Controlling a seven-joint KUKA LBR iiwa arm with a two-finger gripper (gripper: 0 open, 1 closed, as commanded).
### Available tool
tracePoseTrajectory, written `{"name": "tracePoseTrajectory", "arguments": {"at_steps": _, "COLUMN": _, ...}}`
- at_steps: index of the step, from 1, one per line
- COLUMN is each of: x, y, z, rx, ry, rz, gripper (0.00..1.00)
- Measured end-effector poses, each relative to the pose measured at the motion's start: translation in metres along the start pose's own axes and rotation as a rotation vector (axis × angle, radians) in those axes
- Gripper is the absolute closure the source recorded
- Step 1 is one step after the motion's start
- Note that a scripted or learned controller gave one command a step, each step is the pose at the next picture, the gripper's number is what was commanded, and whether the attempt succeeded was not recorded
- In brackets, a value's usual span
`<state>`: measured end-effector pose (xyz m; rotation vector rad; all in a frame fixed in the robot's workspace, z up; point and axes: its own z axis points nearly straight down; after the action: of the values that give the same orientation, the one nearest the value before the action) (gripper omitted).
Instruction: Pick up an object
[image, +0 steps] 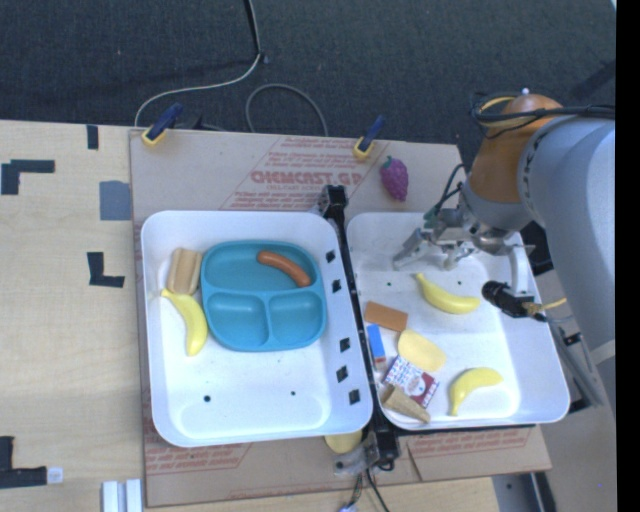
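My gripper (420, 258) hangs over the far part of the right bin (545, 350), open, with nothing between its fingers. A yellow banana (447, 295) lies just in front of it, a short way apart. Further forward in that bin lie a second banana (472, 385), an orange block (386, 317), a pale yellow piece (421, 351), a red and white packet (410, 380) and a tan wedge (405, 403).
The left bin (250, 400) holds a blue divided plate (265, 310) with a sausage (285, 266) on it, a bread piece (183, 270) and a banana (190, 320). Purple grapes (395, 178) lie on the cardboard behind the bins. Black clips line the shared wall.
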<state>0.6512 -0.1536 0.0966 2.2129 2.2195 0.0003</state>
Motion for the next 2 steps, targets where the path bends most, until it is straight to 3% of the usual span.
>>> {"name": "tracePoseTrajectory", "arguments": {"at_steps": 1, "x": -0.009, "y": -0.037, "z": 0.009, "rx": -0.002, "ry": 0.002, "rz": 0.002, "gripper": 0.00}}
{"name": "tracePoseTrajectory", "arguments": {"at_steps": 2, "x": -0.047, "y": -0.089, "z": 0.008, "rx": -0.004, "ry": 0.002, "rz": 0.004, "gripper": 0.00}}
